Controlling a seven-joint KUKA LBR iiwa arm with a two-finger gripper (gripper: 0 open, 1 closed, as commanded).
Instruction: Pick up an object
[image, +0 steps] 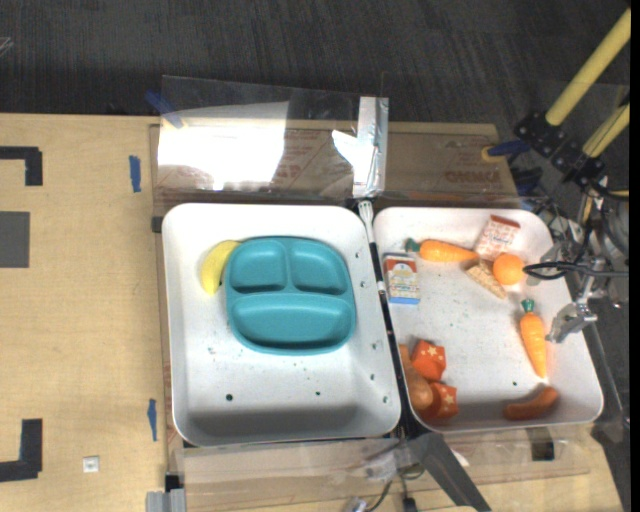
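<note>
A tan table (80, 300) is seen bearing two white bins. In the left bin (200, 400) a teal divided plate (290, 295) is laid over part of a yellow banana (213, 262). In the right bin (470, 340) two carrots (447, 252), a small carton (402, 279) and an orange (508, 270) are scattered. The hand's state cannot be told.

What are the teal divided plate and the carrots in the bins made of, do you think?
The teal divided plate looks like moulded plastic: one even colour, rounded rims, a soft matte sheen. The carrots seem to be plastic toy food, judging by their flat, uniform orange and small green tops, though real ones can't be wholly ruled out.
</note>
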